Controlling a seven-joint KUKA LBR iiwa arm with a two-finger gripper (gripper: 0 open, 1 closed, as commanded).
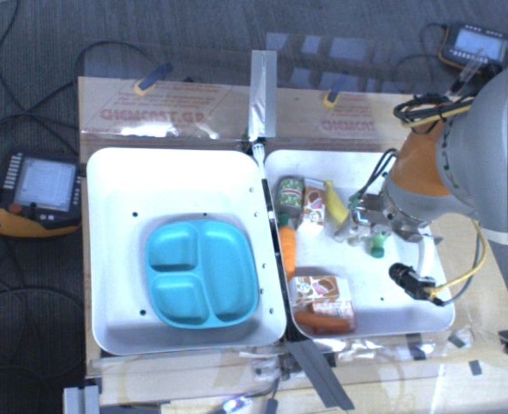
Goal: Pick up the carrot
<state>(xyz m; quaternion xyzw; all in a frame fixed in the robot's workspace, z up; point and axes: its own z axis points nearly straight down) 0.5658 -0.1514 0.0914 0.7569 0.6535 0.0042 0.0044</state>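
Hand (367,222) hangs low over the middle of the right bin (413,322); whether it grips anything cannot be told. Going left to right: a blue divided plate (202,272) fills the left bin (116,179), the carrot (287,247) lies along the right bin's left wall, with a small jar (290,195) above it and a banana (335,205) just beside the hand.

From my seat, faint red print runs across the cardboard sheet (172,110) behind the left bin, and a second strip on the cardboard (348,123) behind the right bin; both too washed out to spell. The jar (290,194) and the snack packet (320,290) carry labels (lettering too small for me). Nothing legible on either handheld screen (40,184).
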